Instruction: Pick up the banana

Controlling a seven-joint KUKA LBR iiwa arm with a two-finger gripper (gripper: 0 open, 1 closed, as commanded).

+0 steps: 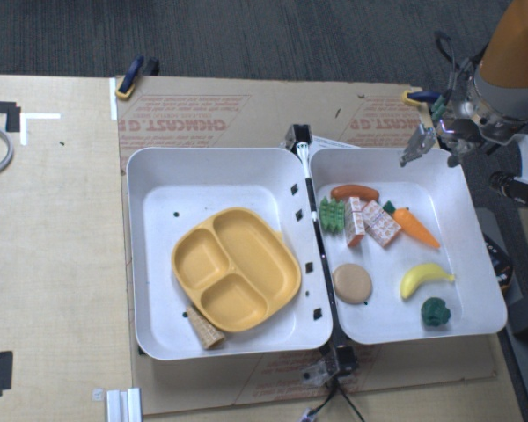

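Observation:
The yellow banana lies in the right bin, near its front right, just above a green broccoli piece. My gripper hangs over the back edge of the right bin, well behind the banana. It is open, with nothing between its fingers.
The right bin also holds a carrot, a red sausage, two small cartons, a green toy and a tan round bun. In the left bin sit a yellow divided plate and a brown wafer.

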